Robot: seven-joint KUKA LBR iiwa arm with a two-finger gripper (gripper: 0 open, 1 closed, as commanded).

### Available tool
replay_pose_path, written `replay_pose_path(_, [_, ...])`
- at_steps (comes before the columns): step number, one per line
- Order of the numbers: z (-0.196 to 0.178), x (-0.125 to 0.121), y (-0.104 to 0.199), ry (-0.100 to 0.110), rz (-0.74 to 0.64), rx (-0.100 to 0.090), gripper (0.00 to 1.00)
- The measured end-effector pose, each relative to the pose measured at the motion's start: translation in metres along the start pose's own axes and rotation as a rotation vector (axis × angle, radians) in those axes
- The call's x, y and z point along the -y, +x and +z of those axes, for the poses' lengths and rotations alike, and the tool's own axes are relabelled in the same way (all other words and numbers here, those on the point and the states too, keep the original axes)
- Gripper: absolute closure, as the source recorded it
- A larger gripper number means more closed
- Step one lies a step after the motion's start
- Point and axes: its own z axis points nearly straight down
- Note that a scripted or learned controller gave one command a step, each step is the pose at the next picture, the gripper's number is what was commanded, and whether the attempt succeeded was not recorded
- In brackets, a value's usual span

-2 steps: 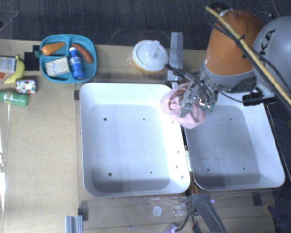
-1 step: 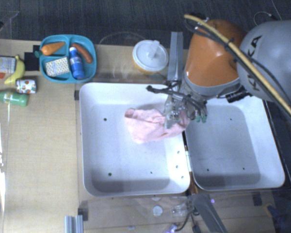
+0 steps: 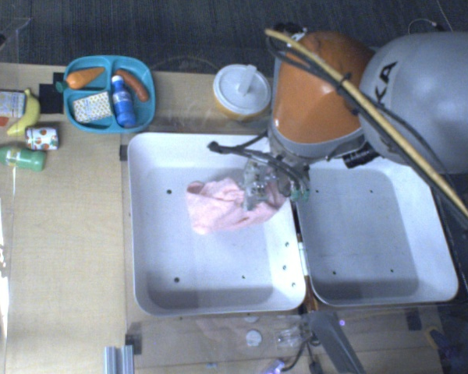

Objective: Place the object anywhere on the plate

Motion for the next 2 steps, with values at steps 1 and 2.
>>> replay_pose_path(1, [-0.0034,-0.0419,0.0297,0.0,-0.001,-0.002,1.0])
replay_pose_path(2, [-0.0034,-0.0417,0.0295,0.0,-0.001,-0.002,0.0])
